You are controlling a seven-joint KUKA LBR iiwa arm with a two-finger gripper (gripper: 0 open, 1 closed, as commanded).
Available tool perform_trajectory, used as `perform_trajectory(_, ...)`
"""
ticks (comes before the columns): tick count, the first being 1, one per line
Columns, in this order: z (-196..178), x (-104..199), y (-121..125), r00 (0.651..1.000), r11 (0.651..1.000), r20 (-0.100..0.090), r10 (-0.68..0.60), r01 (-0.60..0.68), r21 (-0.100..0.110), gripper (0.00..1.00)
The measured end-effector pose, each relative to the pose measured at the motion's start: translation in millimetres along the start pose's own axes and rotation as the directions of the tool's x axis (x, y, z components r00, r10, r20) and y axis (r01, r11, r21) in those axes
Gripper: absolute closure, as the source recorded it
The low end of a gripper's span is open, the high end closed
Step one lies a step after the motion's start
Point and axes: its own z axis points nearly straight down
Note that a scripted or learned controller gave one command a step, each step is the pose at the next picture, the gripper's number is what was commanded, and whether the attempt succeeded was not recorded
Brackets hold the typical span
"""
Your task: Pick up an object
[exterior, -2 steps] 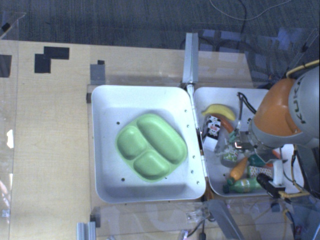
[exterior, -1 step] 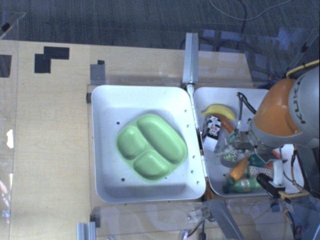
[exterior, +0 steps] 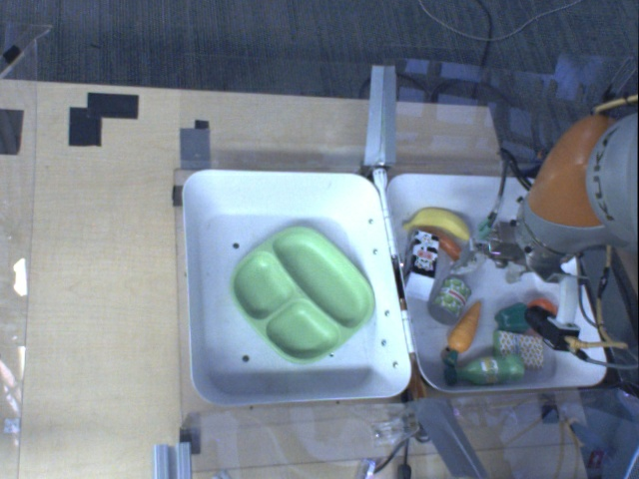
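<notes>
The right bin holds a yellow banana, a black-and-white carton, a grey can with a green label, an orange carrot, a green bottle lying on its side and a patterned pouch. The gripper sits over that bin's upper right part, just right of the banana and above the can, well apart from the bottle. Whether it is open or closed cannot be told, and nothing is seen held; the left bin carries a green divided tray.
</notes>
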Motion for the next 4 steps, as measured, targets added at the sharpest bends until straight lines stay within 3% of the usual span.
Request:
perform_trajectory(1,13.2,0.8,101.1,0.996,0.996,-0.001,-0.091,0.091,0.019,0.00)
perform_trajectory(2,1.6,3.8,102.2,0.995,0.995,-0.004,-0.099,0.099,0.018,1.00)
perform_trajectory(3,1.6,4.1,102.3,0.995,0.995,-0.004,-0.101,0.101,0.018,0.00)
perform_trajectory(4,11.6,17.7,-42.0,0.978,0.978,-0.001,-0.208,0.208,-0.003,0.00)
